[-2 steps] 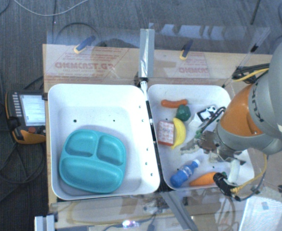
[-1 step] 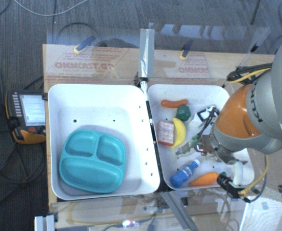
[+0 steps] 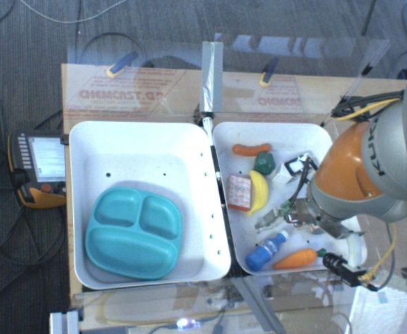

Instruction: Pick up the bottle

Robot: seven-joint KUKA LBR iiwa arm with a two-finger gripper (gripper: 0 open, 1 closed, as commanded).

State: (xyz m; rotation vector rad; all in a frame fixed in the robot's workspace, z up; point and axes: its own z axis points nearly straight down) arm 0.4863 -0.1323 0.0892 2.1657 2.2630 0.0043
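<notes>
Reaching in from the right, the arm (image 3: pixel 360 169) hangs over the right bin (image 3: pixel 314 132), orange band uppermost. The gripper (image 3: pixel 281 216) sits low above the bin floor, near the middle of that bin; its two fingers (image 3: pixel 269 219) appear as pale prongs pointing left, slightly parted, with nothing visible between them.

Bottle (image 3: pixel 265 250): blue, with a clear neck, lying on its side at the bin's front edge, just below the fingertips and apart from them. Carrot (image 3: pixel 296 259) lies just beside it to the right.

Other contents of the right bin: banana (image 3: pixel 259 191), a small red-and-white packet (image 3: pixel 239 191) touching the banana's left side, a dark green item (image 3: pixel 264 163) above the banana, an orange-red sausage shape (image 3: pixel 250 149) near the back wall.

Left bin (image 3: pixel 133 134): teal compartment tray (image 3: pixel 133 232), upright, toward the front.
</notes>
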